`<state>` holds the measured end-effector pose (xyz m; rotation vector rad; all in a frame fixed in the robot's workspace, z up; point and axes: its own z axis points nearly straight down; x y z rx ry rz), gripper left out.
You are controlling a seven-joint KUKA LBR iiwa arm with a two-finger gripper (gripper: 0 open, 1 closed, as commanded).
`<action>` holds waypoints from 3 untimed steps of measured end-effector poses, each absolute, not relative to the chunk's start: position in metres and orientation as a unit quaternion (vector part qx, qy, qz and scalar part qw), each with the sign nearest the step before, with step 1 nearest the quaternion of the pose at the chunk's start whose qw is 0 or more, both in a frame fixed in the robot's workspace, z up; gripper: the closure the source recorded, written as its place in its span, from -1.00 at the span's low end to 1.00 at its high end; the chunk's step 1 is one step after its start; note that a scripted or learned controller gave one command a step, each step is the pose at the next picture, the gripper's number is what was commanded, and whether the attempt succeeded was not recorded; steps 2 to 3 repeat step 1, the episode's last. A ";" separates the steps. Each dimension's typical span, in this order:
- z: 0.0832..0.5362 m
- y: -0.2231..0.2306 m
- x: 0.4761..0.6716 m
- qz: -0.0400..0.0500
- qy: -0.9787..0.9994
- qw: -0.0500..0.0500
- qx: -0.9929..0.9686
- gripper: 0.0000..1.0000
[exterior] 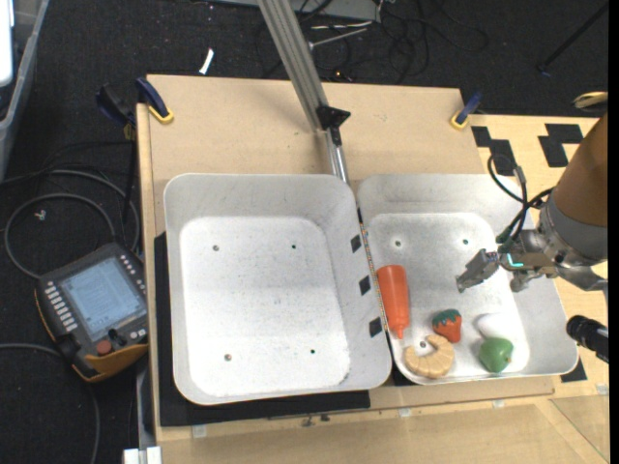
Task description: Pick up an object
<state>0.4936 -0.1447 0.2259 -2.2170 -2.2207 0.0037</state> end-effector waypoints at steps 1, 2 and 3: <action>0.227 -0.145 0.494 0.000 -0.707 0.000 -0.707 -1.00; 0.227 -0.145 0.494 0.000 -0.707 0.000 -0.707 -1.00; 0.227 -0.145 0.494 0.000 -0.707 0.000 -0.707 -1.00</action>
